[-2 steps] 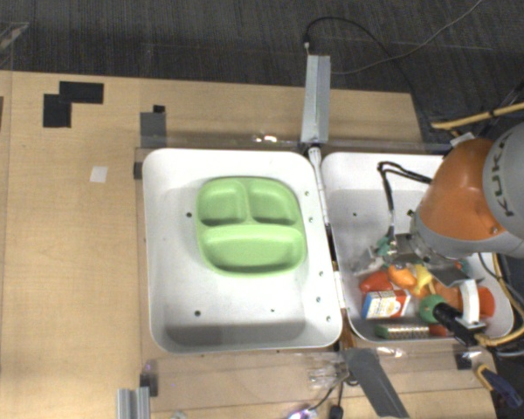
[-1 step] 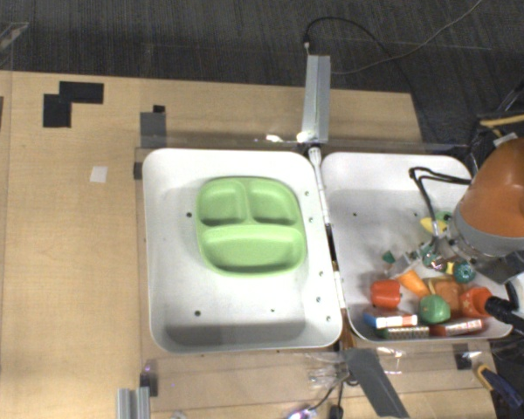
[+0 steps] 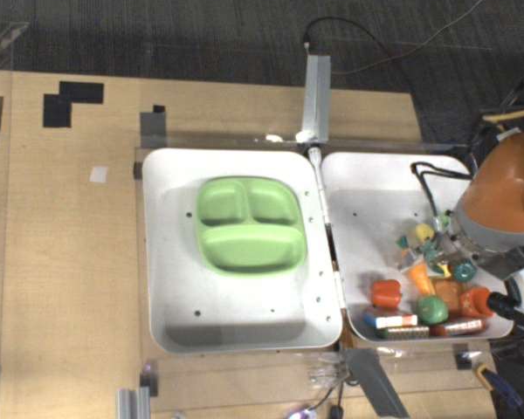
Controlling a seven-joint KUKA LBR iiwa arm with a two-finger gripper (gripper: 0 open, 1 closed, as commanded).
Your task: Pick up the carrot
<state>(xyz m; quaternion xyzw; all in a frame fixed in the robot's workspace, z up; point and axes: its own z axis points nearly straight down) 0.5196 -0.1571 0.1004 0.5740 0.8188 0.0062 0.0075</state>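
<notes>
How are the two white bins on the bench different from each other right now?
The left bin holds a single green divided plate, lying flat near its middle; the right bin holds a jumble of small toys crowded into its lower right corner, among them an orange carrot. The arm reaches over the right bin, not over the left bin. Both are shallow, white, and sit side by side.

We see even, fairly bright overhead light, with the white bins (image 3: 244,168) close to washed out and a soft grey shadow along the left bin's near wall. The whole picture is slightly soft, and the small items in the right bin blur together.
</notes>
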